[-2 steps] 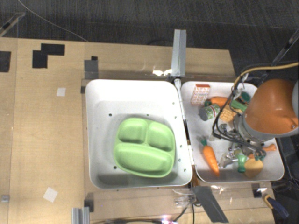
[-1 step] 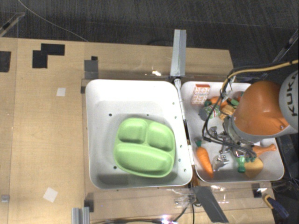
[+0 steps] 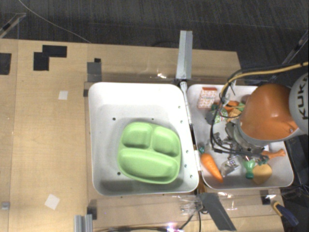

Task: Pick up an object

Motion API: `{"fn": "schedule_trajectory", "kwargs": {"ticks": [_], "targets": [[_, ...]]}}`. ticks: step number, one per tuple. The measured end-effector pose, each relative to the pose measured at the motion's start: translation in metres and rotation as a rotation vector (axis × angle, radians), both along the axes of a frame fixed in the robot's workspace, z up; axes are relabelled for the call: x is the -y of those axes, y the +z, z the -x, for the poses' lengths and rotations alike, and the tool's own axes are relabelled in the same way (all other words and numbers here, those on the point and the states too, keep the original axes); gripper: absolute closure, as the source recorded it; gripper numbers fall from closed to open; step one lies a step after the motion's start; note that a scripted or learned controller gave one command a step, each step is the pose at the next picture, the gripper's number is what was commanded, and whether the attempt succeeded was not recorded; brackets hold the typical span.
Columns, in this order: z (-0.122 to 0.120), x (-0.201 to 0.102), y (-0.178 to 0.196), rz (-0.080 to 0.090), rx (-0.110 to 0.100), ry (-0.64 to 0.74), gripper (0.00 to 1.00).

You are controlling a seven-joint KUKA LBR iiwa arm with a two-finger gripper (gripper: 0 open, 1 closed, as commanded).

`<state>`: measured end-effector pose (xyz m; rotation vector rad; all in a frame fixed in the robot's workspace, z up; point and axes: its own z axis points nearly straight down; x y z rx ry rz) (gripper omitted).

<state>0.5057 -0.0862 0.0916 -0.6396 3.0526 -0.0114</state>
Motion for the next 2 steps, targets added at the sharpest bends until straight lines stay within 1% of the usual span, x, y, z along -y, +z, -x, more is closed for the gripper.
{"fn": "schedule_trajectory", "kwargs": {"ticks": [1, 2], "targets": [[-0.083, 0.058, 0.019, 0.002, -0.011, 0.182, 0.0], [-0.019, 0.088, -0.001, 0.004, -0.007, 0.229, 0.0]]}}
